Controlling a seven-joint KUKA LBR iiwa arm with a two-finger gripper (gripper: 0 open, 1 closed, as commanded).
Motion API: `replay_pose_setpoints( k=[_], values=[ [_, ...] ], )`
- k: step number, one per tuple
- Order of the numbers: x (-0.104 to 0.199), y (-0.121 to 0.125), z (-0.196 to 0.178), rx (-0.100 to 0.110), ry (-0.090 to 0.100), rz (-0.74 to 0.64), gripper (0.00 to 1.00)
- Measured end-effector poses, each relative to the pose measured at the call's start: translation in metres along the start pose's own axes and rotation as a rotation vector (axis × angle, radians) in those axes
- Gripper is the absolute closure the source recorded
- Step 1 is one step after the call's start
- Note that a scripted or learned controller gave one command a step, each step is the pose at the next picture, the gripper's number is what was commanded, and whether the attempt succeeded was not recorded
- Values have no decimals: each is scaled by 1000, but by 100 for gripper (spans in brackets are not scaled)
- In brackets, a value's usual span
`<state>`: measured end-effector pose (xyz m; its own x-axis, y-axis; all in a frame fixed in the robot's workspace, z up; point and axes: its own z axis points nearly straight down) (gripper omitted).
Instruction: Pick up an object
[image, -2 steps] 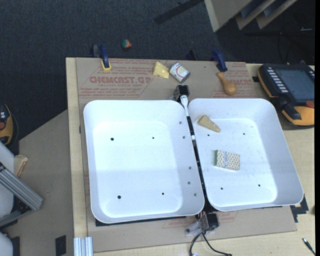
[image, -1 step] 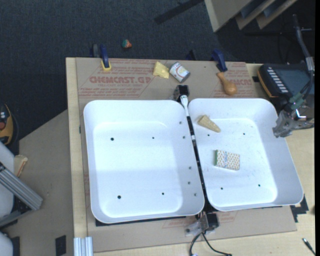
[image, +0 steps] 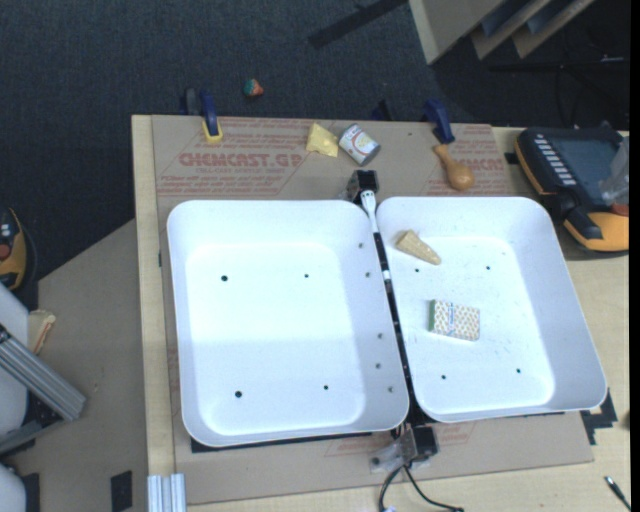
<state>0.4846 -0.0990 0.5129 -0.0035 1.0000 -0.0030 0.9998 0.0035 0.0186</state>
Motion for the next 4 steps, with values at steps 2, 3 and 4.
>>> replay_pose_setpoints(
  k=[2, 3, 4],
  values=[
    [215, -2, -27, 9, 7, -5, 100],
    [70, -5, -23, 19, 0, 19, 100],
    [190, -6, 44, 28, 4, -9, 100]
  ],
)
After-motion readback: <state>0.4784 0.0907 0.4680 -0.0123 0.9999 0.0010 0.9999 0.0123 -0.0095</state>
